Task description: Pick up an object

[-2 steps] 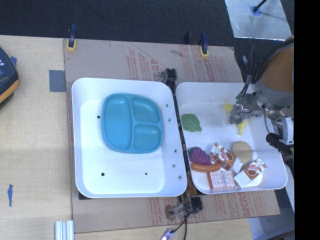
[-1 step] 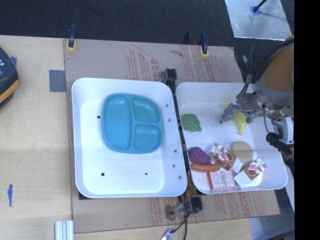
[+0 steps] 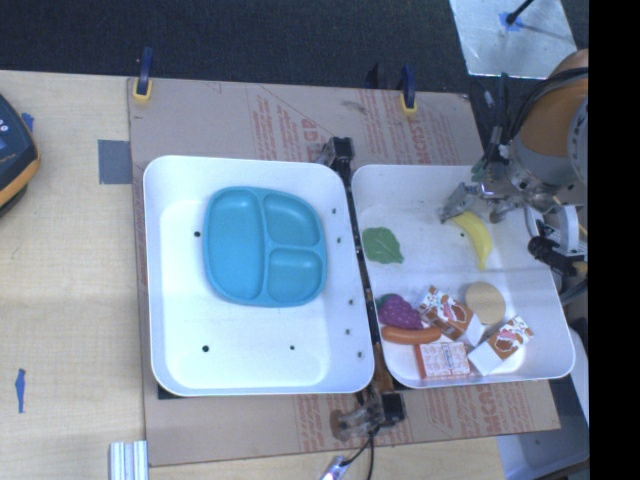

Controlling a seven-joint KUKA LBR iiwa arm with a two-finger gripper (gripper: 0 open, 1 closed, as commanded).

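My gripper [image 3: 478, 208] hangs over the back of the right bin [image 3: 430, 183], open, its fingers spread just above the upper end of a yellow banana [image 3: 477, 238]. The banana lies on the bin floor and nothing sits between the fingers. Further forward in the same bin are a green leaf [image 3: 382, 245], purple grapes [image 3: 400, 312], an orange sausage [image 3: 410, 335], a beige round piece [image 3: 485, 299] and several small red-and-white packets [image 3: 445, 360].
The left bin [image 3: 180, 268] holds a blue divided plate [image 3: 265, 245]. The arm's grey and orange body [image 3: 555, 128] reaches in over the right bin's back right corner. A dark device [image 3: 12, 158] lies at the bench's far left.
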